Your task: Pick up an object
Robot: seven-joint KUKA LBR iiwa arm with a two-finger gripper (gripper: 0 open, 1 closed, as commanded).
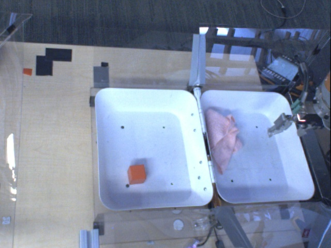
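Cloth [223, 138], pink and crumpled, lies at 9 o'clock in the right bin [289, 192], while the gripper [279, 124] hovers near 3 o'clock, apparently released and holding nothing, so the approach is in hand and next it must descend over one object.

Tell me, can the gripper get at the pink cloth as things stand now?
Probably yes. The gripper is over the right bin, the pink cloth lies uncovered at that bin's left side, and nothing stands between them.
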